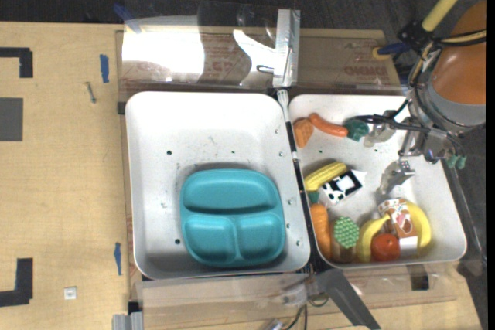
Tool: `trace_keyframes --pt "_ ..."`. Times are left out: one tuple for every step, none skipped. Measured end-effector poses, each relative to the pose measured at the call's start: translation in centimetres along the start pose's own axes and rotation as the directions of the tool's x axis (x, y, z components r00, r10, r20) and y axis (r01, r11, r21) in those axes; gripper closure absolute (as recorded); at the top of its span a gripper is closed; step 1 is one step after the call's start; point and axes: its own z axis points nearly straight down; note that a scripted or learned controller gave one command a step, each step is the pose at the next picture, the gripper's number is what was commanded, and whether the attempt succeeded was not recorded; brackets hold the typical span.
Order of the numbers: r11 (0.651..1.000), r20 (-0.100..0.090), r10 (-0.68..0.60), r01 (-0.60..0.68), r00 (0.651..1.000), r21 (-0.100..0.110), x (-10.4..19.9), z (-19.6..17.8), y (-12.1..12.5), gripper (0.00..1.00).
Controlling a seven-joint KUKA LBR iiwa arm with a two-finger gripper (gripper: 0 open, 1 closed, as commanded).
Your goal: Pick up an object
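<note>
The pincer [393,180] is hanging in the right bin [452,201], holding nothing I can see; I cannot tell its state. Next, it needs lowering onto the banana [421,219].

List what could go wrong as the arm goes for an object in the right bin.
1. The claw sits right above the crowded pile: banana, tomato and a small packet touch, so it may pinch two or nudge them apart.
2. The corn and orange piece lie against the bin wall, leaving little room for fingers.
</note>
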Motion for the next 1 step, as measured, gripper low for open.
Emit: trace_keyframes --pt "0.987 0.006 -0.161 0.161 0.987 0.002 2.18 11.69 -4.69 0.0"
